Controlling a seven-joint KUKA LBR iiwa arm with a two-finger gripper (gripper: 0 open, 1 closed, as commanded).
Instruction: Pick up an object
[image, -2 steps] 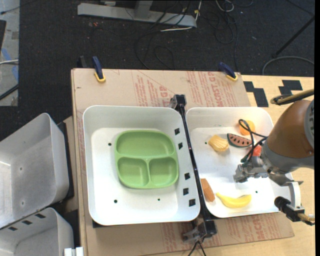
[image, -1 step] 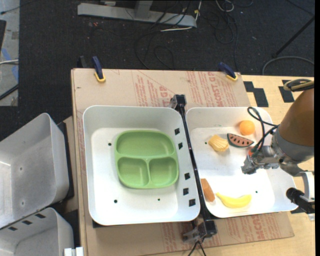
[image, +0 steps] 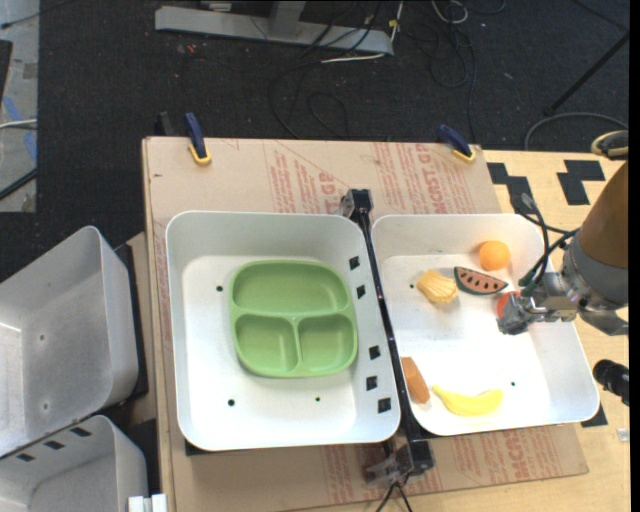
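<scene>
Right bin (image: 560, 400), lower part of frame: banana (image: 467, 401) lies near the bottom wall, long axis roughly left-right, ends curling up. Just to its left, touching or nearly so, an orange sausage-shaped piece (image: 415, 380), long axis running up-left to down-right, hard against the bin's left wall. Upper part of the same bin: orange (image: 492, 254), watermelon slice (image: 481, 281) just below it, rind along the bottom, long axis tilting down to the right; a pale yellow ridged piece (image: 437, 287) beside the slice. Gripper (image: 514, 314) low over the bin's right side, just beside the slice; cannot tell its state. Left bin (image: 190, 330): green three-compartment plate (image: 295, 318).
</scene>
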